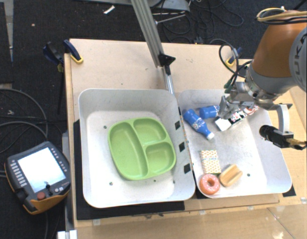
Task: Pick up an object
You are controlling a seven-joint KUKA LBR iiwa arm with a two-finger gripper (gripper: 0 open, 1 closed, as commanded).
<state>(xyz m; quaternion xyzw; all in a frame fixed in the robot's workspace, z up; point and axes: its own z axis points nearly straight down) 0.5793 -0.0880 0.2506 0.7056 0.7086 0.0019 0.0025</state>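
The gripper (227,114) hangs over the right bin (272,180), finger state impossible to tell, with the blue bottle (198,123) just left of it, likely light, stiff and slick, best pinched across its body.

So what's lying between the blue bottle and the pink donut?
In the camera view, a checkered wafer lies between the blue bottle and the pink donut, on the white bin's floor.

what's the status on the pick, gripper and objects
Gripper low in right bin, over white item. Blue bottle right beside it. Donut, bread, wafer untouched near front.
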